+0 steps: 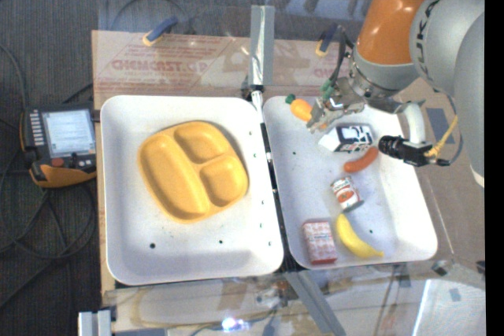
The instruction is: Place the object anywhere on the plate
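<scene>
Hovered at the right bin's (425, 244) far edge: hand (324, 114), just beside the carrot (300, 108). Whether clenched or released, could not tell; too small and shadowed. Carrot touching nothing of the hand, perhaps. Plate (193, 169) well apart, in the other bin. Probably light, stiff, smooth and tapered; best pinched across the thick middle.

So the grey arm with the orange band (394, 8) comes in from the upper right, bent steeply downward at the wrist. Its two-finger hand (324, 112) hangs low and points toward the lower left. A black cable runs off the wrist.
</scene>
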You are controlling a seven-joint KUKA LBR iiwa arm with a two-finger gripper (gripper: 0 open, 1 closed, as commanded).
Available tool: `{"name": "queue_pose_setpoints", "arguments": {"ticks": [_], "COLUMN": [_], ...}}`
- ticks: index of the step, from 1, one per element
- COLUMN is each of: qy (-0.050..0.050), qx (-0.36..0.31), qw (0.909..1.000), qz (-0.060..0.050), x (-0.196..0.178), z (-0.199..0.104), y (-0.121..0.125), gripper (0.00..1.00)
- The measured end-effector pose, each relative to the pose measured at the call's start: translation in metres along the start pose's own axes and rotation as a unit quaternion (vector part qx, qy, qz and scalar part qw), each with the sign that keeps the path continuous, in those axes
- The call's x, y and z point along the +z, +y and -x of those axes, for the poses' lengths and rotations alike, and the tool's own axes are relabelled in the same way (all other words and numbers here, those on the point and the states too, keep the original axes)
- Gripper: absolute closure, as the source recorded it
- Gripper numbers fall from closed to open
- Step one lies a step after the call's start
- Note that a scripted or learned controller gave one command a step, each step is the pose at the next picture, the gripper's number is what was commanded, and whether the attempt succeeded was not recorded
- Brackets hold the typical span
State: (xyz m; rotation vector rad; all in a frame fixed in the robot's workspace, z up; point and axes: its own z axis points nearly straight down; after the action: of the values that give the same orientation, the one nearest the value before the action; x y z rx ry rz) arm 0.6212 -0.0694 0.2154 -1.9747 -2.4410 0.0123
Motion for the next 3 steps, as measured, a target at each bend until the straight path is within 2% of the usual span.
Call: {"name": "queue_pose_setpoints", "arguments": {"ticks": [1, 2, 3], "qy": [0.002, 0.002, 0.002], "qx": [-0.029, -0.056, -0.052], "qw": [0.9995, 0.9984, 0.9986], "qz": [-0.006, 0.000, 0.000], "x": [0.038, 0.035, 0.035], "z": [-0.059, -0.131, -0.155], "y": [0.001, -0.007, 0.008], "gripper": [1.00, 1.00, 1.00]}}
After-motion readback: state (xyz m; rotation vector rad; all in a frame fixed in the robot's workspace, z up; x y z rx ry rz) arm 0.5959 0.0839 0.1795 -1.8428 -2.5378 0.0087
